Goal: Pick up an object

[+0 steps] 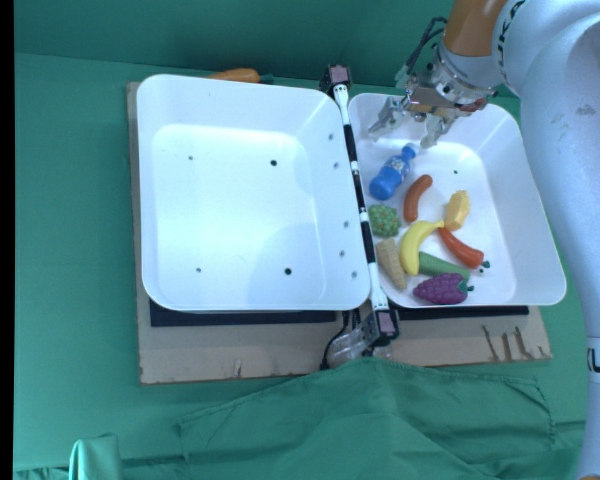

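Just below the spread jaws (408,120) lies the blue bottle (392,172).

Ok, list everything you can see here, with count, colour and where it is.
Bins: 2, white, side by side on the bench.
Bottle: 1, blue, right bin, upper left.
Sausage: 1, red-brown, right of the bottle.
Lemon: 1, yellow, right bin, middle.
Broccoli: 1, green, by the left wall.
Banana: 1, yellow, centre.
Corn: 1, pale yellow, lower left.
Carrot: 1, orange-red, right of the banana.
Grapes: 1, purple, near edge.
Orange item: 1, behind the left bin.
Cloth: green, covers the bench.
Cardboard: 1, brown, under the bins.
Arm: 1, grey with orange band, from the right.
Gripper: 1, open, above the right bin's far edge, holding nothing.
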Motion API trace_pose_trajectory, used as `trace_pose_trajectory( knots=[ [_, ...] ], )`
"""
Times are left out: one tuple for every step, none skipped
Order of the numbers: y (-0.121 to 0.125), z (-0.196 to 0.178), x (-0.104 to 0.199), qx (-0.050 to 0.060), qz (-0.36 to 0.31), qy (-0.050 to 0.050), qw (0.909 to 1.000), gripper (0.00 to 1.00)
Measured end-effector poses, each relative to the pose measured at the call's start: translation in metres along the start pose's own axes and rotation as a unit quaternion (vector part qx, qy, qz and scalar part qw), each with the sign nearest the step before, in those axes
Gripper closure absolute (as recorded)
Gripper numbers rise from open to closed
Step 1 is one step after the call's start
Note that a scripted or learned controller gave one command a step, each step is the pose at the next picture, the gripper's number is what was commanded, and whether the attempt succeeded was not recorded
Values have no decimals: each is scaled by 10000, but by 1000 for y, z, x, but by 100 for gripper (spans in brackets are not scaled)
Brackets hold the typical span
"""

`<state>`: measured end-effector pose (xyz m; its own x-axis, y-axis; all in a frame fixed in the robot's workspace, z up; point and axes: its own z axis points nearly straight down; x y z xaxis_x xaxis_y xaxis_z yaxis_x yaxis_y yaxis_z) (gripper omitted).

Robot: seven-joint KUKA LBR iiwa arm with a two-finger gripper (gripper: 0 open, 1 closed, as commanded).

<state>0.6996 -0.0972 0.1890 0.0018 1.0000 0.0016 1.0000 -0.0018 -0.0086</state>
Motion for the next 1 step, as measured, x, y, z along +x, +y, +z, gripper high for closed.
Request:
trace_pose_trajectory(
  knots=[
    [-18, 4, 1, -108, 15, -25, 9999, 0]
  ],
)
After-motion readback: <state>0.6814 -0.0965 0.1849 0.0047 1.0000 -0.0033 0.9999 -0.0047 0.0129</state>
